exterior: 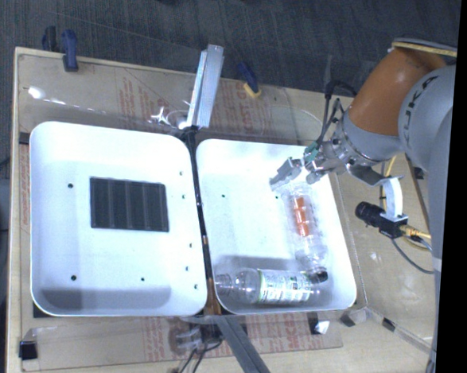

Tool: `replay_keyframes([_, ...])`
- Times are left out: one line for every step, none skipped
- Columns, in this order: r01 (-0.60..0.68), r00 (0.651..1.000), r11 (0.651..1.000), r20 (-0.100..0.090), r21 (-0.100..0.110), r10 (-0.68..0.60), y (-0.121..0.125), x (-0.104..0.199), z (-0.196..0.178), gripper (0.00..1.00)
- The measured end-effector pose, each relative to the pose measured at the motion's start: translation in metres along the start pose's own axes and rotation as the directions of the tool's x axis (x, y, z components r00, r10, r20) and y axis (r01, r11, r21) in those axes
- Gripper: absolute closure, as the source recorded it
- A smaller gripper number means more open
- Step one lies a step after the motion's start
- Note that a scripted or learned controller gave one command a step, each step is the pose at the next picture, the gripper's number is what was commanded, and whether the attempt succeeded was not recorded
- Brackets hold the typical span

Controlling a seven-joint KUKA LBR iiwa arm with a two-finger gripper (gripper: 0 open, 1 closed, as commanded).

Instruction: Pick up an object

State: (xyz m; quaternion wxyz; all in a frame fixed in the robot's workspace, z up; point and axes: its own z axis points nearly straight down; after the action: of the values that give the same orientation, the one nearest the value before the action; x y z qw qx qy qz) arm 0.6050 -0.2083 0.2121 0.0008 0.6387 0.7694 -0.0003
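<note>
inspected from above at a slant: two shallow white bins side by side on bench [104, 93]. left bin [48, 209] carrying a dark ribbed rectangular panel [128, 205] near its centre. right bin [239, 214] containing two clear plastic bottles. first bottle [304, 226], with orange-red contents or label, lying roughly along the bin's right side, neck toward the near edge. second bottle [268, 285], with a pale printed label, lying on its side along the near wall, dark cap toward the right, close to the first bottle's neck. gripper [298, 169] positioned over the far right part of the right bin, just beyond the upper end of the orange-labelled bottle; contact with it not confirmable. nothing seen held. jaw state: cannot tell, tips too small and blurred. grey arm [431, 100] with orange band [388, 89] entering from the right. blue clamps [68, 46] noted on bench's far edge.
</note>
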Motion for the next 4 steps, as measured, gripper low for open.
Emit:
replay_keyframes([0.153,0.988,0.988,0.002,-0.002,-0.153,0.013,-0.002,0.010,0.00])
replay_keyframes([0.217,0.976,0.976,-0.003,0.002,-0.217,0.009,-0.001,0.032,0.00])
replay_keyframes([0.219,0.976,0.976,-0.001,0.002,-0.219,0.009,-0.001,0.021,1.00])
replay_keyframes([0.219,0.976,0.976,-0.001,0.002,-0.219,0.009,-0.001,0.021,0.00])
